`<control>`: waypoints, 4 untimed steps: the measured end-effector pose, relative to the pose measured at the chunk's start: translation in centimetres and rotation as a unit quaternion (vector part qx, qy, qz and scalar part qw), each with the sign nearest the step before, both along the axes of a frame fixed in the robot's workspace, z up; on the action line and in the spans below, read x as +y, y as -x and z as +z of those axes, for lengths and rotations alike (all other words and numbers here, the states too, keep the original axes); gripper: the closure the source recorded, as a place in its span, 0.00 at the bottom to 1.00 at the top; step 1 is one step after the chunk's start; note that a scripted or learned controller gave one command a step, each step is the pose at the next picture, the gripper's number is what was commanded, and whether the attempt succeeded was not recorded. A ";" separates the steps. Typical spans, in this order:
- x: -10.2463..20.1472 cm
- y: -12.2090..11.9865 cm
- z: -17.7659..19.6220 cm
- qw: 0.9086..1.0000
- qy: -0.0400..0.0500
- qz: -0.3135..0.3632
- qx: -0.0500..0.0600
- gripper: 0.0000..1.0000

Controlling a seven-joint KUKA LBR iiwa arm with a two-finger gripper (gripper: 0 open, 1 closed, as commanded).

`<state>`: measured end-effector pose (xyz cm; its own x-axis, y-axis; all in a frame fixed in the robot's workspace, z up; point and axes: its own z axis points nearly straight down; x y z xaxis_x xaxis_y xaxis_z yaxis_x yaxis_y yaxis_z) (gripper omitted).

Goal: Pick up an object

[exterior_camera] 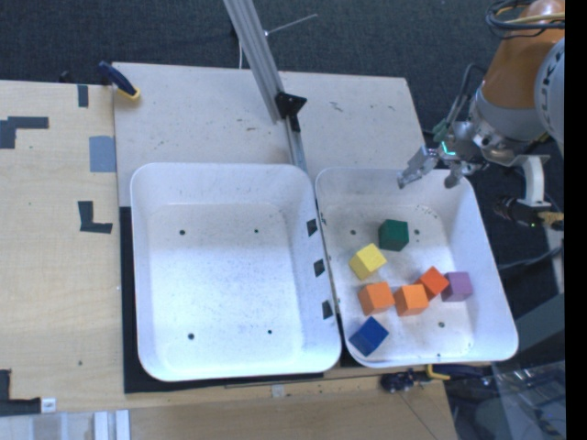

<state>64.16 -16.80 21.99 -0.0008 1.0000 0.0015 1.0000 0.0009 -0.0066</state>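
Observation:
The right bin [484, 246] holds several small blocks: a dark green cube [393, 235], a yellow cube [368, 261], two orange cubes [376, 296] [412, 299], a red-orange cube [434, 281], a purple cube [458, 286] and a blue cube [369, 335]. My gripper [429, 171] hangs above the bin's far edge, up and to the right of the green cube. Its two fingers stand apart with nothing between them.
The left bin [147, 246] lies beside the right one, sharing a raised rim in the middle. A slanted metal rail [260, 53] crosses the bench behind the bins. A blue and yellow tool [119, 81] lies at the back left.

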 end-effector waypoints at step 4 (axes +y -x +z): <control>0.8 -0.2 -13.1 1.000 0.001 0.001 0.000 0.00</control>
<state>64.32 -16.00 8.87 -0.0024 1.0000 -0.0005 1.0000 0.0024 -0.0065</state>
